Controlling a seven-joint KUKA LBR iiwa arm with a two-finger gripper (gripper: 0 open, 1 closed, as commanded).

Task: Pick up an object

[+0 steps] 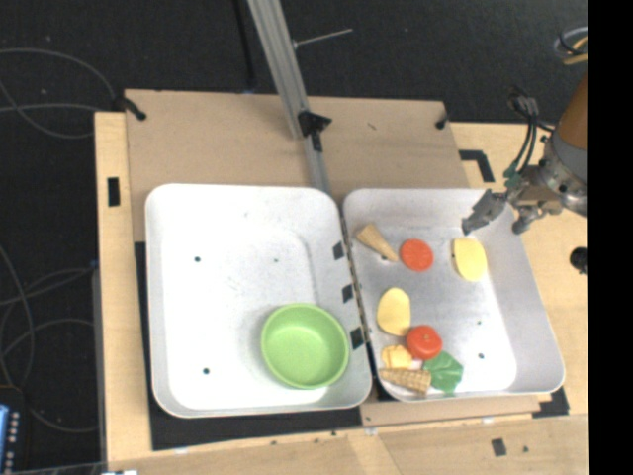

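The right bin (514, 295) holds several toy foods: a tan cone (376, 242), an orange-red round piece (416, 255), a pale yellow piece (470, 259), a yellow piece (394, 311), a red tomato-like piece (424, 340), a green piece (444, 371) and a waffle-patterned piece (406, 378). My gripper (500, 217) hangs over the bin's upper right corner, just above and right of the pale yellow piece. Its fingers (480, 215) are spread apart with nothing between them.
A green bowl (304, 345) sits in the lower right part of the left bin (198, 265). A metal pole (282, 57) slants up from between the bins. Cardboard bench surface (247, 137) surrounds both bins.
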